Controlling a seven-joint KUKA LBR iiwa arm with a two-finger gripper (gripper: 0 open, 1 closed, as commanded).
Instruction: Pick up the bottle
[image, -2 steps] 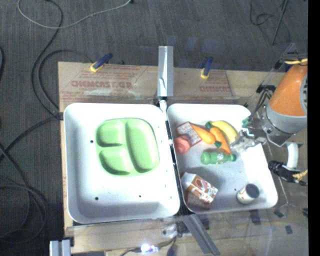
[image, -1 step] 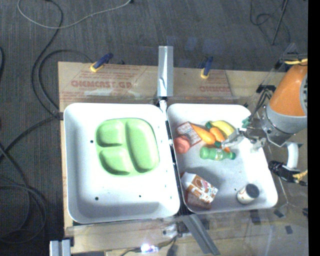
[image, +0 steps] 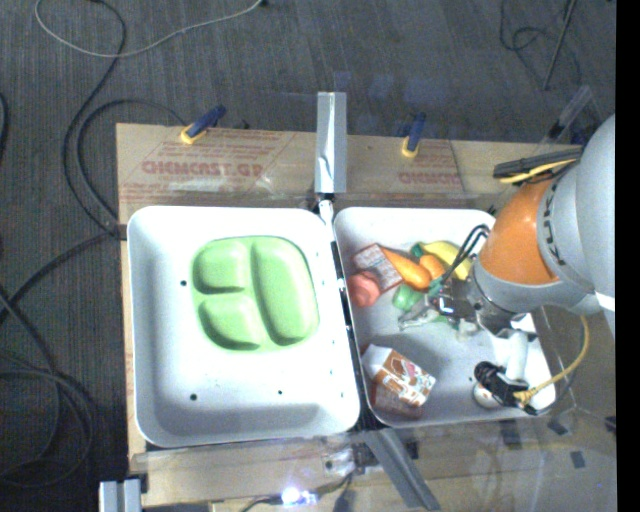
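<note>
Camera view from above: two white bins sit side by side on the bench (image: 230, 170), their inner rims touching along the middle.

The left bin (image: 150, 400) holds a green divided tray (image: 255, 290), set a little toward the far side. Bare white floor runs all round it, widest along the near edge.

The right bin (image: 455, 400) is crowded in its far half. A red-and-white packet (image: 375, 258), an orange piece (image: 408, 266) and a yellow piece (image: 440, 250) lie in a tight row near the far wall. A red piece (image: 362, 290) lies against the left wall, and a green piece (image: 405, 298) is just beside the orange one. A brown carton (image: 402, 380) lies apart in the near left corner, close to the rim.

The arm (image: 540, 250) comes in over the right wall. Its gripper (image: 425, 312) hangs low at the near edge of the cluster, just beside the green piece — whether the claw is apart or together cannot be told.

None of these items reads clearly as the bottle, so its place cannot be told. Open floor lies between the carton and the cluster, and along the near wall.
</note>
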